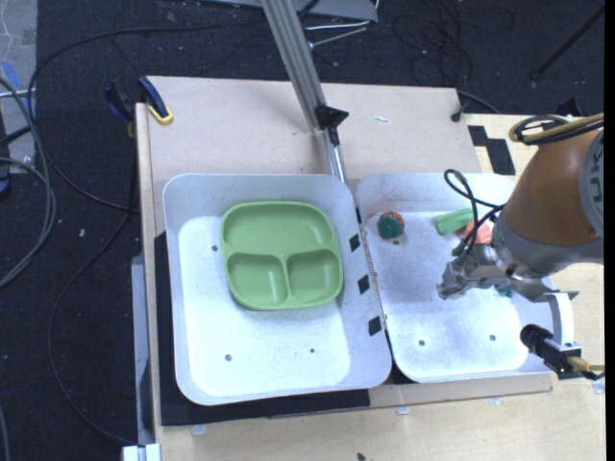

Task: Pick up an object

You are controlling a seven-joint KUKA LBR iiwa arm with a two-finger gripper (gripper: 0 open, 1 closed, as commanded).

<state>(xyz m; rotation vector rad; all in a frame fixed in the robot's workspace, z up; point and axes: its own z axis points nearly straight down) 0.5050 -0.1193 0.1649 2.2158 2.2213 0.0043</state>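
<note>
Pale green divided plate (pixel 283 255), white bins (pixel 192 353), teal-and-red ball (pixel 390 225)

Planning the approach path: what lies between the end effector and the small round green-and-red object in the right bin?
Bare white bin floor separates the end effector from the small round green-and-red object, seen in the camera view.

Grey arm (pixel 567 248), orange band (pixel 557 185)

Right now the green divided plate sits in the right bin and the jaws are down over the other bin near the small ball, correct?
Not quite. The camera view shows the plate in the left bin, not the right. The gripper is down over the right bin, with the ball to its upper left in that same bin.
</note>
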